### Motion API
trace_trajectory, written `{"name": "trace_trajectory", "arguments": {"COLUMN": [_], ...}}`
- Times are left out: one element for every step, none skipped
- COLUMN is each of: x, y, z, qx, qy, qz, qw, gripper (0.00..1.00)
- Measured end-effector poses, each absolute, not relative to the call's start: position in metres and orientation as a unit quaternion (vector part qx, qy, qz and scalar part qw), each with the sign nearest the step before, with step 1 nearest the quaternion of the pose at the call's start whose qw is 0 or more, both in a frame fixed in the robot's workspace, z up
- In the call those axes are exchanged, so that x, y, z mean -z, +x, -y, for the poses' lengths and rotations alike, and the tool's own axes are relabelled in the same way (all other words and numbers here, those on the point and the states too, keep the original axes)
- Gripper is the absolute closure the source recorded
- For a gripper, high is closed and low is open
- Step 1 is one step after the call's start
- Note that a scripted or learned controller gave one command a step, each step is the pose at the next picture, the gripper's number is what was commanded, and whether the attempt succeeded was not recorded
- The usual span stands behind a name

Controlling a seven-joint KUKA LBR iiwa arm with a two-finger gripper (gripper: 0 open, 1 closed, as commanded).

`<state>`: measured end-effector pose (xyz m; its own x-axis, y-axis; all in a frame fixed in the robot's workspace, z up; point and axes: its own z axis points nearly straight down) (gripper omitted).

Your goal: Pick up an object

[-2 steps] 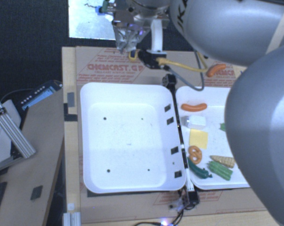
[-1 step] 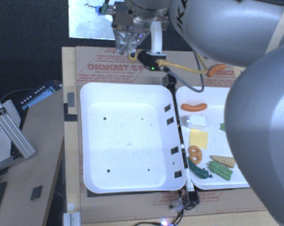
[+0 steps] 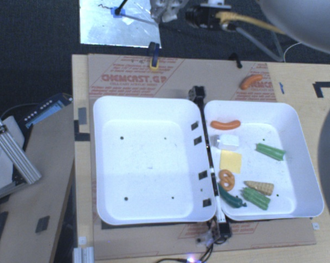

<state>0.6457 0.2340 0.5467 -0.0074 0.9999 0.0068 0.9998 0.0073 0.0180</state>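
Note:
The right bin [image 3: 306,163] holds several toy foods: an orange sausage [image 3: 225,125], a white block [image 3: 229,142], a yellow cheese square [image 3: 231,161], a small pretzel [image 3: 226,176], a tan wedge [image 3: 260,188] and green vegetables [image 3: 270,152] [image 3: 256,198] [image 3: 232,199]. A second orange sausage [image 3: 251,81] lies on the board behind that bin. My gripper [image 3: 167,7] hangs high at the top of the view, well behind both bins and far from every object, with nothing seen in it.
The left bin [image 3: 148,158] sits beside the right one, joined by black clips [image 3: 197,95]. A blue and yellow clamp [image 3: 154,56] holds the board's back edge. A shiny metal sheet [image 3: 113,15] lies behind it. An aluminium rail [image 3: 11,152] stands at left.

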Motion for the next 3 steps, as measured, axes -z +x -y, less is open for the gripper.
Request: {"name": "trace_trajectory", "arguments": {"x": [-0.535,-0.518,-0.500], "y": [0.622,0.592,0.570], "z": [-0.234,-0.234,-0.234], "qx": [-0.0002,-0.0001,0.0003], "qy": [0.705,0.705,0.705], "qz": [-0.709,-0.709,-0.709], "qw": [0.000,0.000,-0.001], "gripper": [1.00,1.00,1.00]}}
